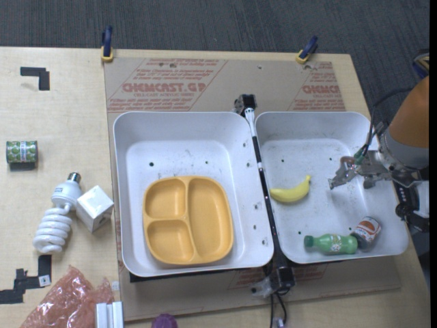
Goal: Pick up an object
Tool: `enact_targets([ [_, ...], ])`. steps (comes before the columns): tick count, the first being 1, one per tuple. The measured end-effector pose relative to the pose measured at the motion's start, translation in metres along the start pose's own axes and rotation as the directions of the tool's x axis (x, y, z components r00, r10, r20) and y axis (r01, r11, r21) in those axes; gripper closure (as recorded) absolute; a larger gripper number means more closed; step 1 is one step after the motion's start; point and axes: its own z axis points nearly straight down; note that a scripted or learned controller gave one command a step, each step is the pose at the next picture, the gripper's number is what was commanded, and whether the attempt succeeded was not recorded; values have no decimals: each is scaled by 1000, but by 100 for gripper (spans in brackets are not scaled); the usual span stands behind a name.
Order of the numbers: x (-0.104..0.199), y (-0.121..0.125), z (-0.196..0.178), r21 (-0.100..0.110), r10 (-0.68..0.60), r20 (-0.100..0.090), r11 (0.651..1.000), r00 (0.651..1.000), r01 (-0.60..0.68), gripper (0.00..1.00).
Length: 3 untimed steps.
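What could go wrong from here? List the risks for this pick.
1. The gripper sits apart from the banana, so closing here would likely grab nothing.
2. The green bottle and small can touch near the right bin's front wall, so grasping one may knock the other.

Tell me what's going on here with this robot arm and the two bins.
The arm's gripper hangs over the right bin, right of a banana; nothing shows between its fingers. A green bottle and a small can lie near that bin's front edge. The left bin holds a yellow divided plate. A light bulb and a small white box lie on the bench to the left.
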Motion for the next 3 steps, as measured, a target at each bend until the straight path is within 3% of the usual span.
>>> enact_targets([
  [1,53,-42,10,-1,1,4,1000,1000,-1,0],
  [2,52,-41,0,-3,3,6,1000,1000,-3,100],
  [3,13,5,9,-1,0,5,1000,1000,1,100],
])
